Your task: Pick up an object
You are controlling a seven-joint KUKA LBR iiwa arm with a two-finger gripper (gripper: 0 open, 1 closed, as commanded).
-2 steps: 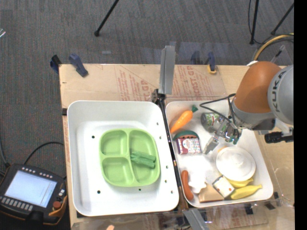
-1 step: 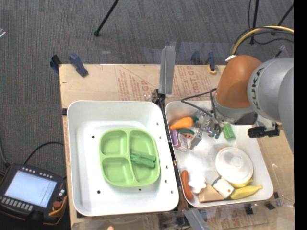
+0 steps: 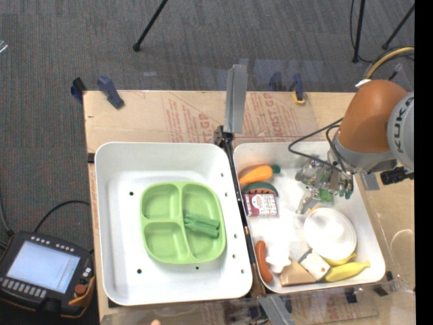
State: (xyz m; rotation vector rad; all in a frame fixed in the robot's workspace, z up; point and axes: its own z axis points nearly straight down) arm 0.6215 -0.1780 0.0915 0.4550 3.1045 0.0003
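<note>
Though its grip unreadable, metal claw (image 3: pixel 312 198) beside round glossy white bowl (image 3: pixel 329 233).

Arm (image 3: pixel 379 124) comes in from view's right, orange band section bulking big at upper right, grey link w/ KUKA lettering just behind it at the edge. Wrist angled down and left. End effector (image 3: pixel 312 200) hangs low at the arm's left end, pointing down-left. Too cluttered and small to read more abt its tip.
</note>
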